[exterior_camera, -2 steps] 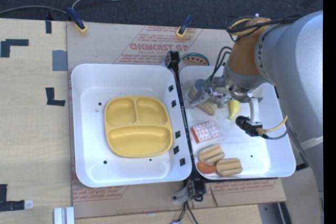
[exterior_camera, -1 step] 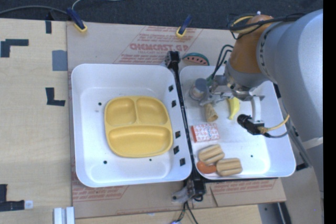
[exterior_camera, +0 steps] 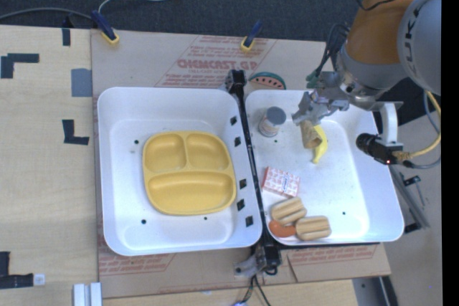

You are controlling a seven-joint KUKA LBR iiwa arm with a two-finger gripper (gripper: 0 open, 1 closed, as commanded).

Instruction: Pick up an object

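Your gripper [exterior_camera: 313, 118] sits over the right bin [exterior_camera: 373, 183], directly above the banana [exterior_camera: 316, 141]. The fruit looks to hang from the fingers, top end between them, lower end tilted toward the bin floor, so I judge it gripped. The can [exterior_camera: 272, 120] stands just beside it. The yellow tray [exterior_camera: 189, 173] fills the left bin [exterior_camera: 118, 154], likely as a drop zone.

Grey arm [exterior_camera: 401, 25] enters from right, orange band above wrist; tool [exterior_camera: 310, 127] lowered, pointing down-left.
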